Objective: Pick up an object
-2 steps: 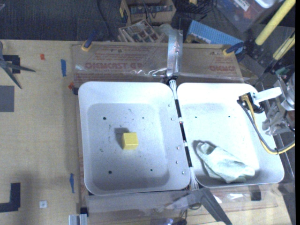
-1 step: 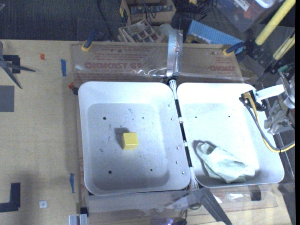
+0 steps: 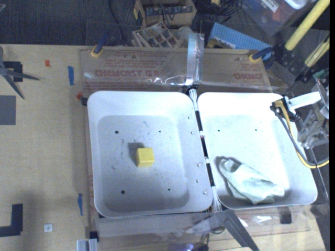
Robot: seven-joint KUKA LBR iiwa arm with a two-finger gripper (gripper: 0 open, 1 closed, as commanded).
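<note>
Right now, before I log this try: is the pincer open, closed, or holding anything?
Pincer: at the right bin's right edge; open or closed cannot be told.

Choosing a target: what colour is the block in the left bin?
Yellow; the block shows clearly in the camera view.

One fixed camera looks down at a slant from above the bench [image 3: 42,140], taking in both white bins [image 3: 104,109] side by side
</note>
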